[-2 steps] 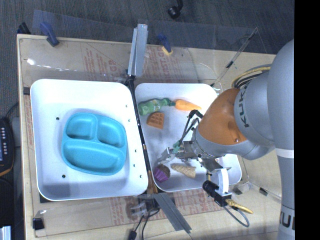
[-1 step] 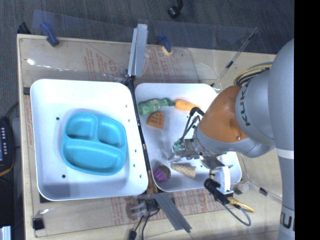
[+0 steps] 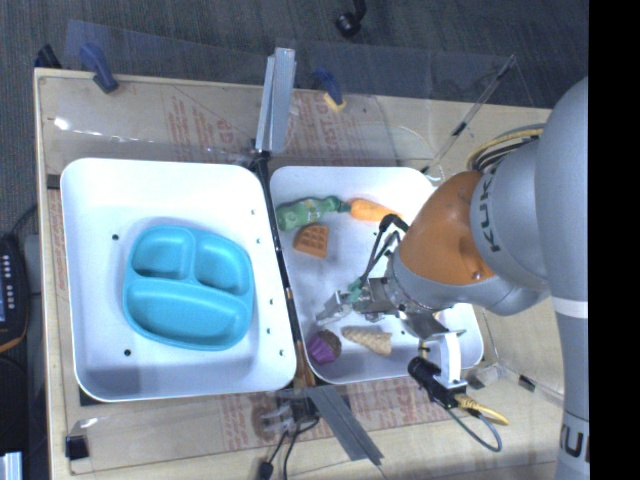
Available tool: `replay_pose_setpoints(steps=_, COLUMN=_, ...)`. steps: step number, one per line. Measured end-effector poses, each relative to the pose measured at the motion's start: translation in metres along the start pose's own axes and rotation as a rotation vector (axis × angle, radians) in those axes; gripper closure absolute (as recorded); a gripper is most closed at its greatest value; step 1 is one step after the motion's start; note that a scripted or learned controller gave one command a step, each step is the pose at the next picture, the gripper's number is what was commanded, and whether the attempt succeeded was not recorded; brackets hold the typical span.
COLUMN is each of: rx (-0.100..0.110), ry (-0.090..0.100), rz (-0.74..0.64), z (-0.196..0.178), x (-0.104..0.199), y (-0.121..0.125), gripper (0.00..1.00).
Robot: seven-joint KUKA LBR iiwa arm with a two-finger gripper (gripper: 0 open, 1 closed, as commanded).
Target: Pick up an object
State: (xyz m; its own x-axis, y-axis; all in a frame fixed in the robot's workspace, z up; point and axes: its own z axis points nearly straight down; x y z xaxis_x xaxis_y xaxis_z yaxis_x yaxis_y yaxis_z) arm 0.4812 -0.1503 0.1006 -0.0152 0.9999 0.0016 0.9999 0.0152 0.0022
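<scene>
Risk of missed grasp: end effector (image 3: 345, 301), grip state unclear, low among cone (image 3: 368, 340) and purple toy (image 3: 323, 347).

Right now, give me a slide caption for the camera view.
KUKA arm's gripper low in the right bin among toy foods; blue tray in left bin.
</scene>
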Motion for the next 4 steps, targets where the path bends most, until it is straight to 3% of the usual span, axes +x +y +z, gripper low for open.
replay_pose_setpoints(steps=1, rx=0.006, ry=-0.001, rz=0.005, z=0.011, x=0.019, y=0.028, gripper=0.00)
replay_pose_setpoints(steps=2, rx=0.007, ry=0.000, rz=0.001, z=0.003, x=0.019, y=0.029, gripper=1.00)
replay_pose_setpoints(steps=3, rx=0.007, ry=-0.001, rz=0.000, z=0.003, x=0.019, y=0.029, gripper=0.00)
replay_pose_setpoints(steps=4, rx=0.008, ry=0.000, rz=0.007, z=0.012, x=0.020, y=0.113, gripper=0.00)
